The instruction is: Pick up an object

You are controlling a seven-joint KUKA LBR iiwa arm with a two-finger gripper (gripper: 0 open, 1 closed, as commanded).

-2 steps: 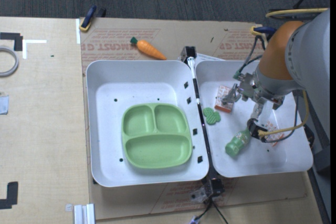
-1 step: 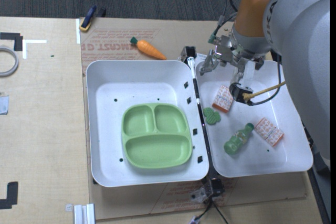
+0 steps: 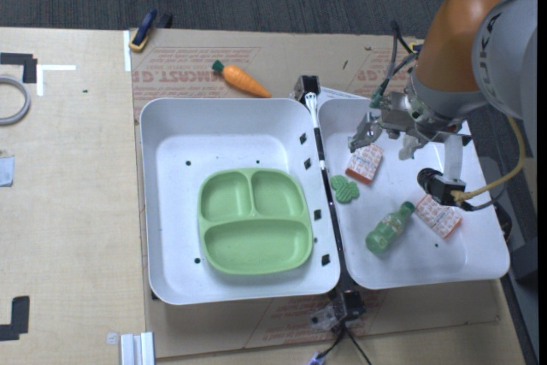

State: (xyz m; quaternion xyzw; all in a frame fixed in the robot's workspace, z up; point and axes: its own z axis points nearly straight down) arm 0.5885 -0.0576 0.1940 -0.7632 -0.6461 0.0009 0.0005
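My gripper (image 3: pixel 386 141) hangs over the far part of the right bin (image 3: pixel 479 261), its two fingers spread open with nothing between them. A small red-and-white packet (image 3: pixel 365 164) lies just below the left finger (image 3: pixel 366 134). Further along the same bin are a small green ridged toy (image 3: pixel 344 189), a green bottle (image 3: pixel 389 228) on its side and a second red-and-white packet (image 3: pixel 438 216). A black part of the arm's gear (image 3: pixel 432 181) sits just above that second packet.
The left bin (image 3: pixel 171 132) holds a green divided plate (image 3: pixel 255 220). An orange carrot toy (image 3: pixel 241 79) lies on the cardboard behind the bins. A blue-and-yellow tool (image 3: pixel 144 30) rests at the far bench edge. Black clips join the bins along their shared wall (image 3: pixel 323 184).
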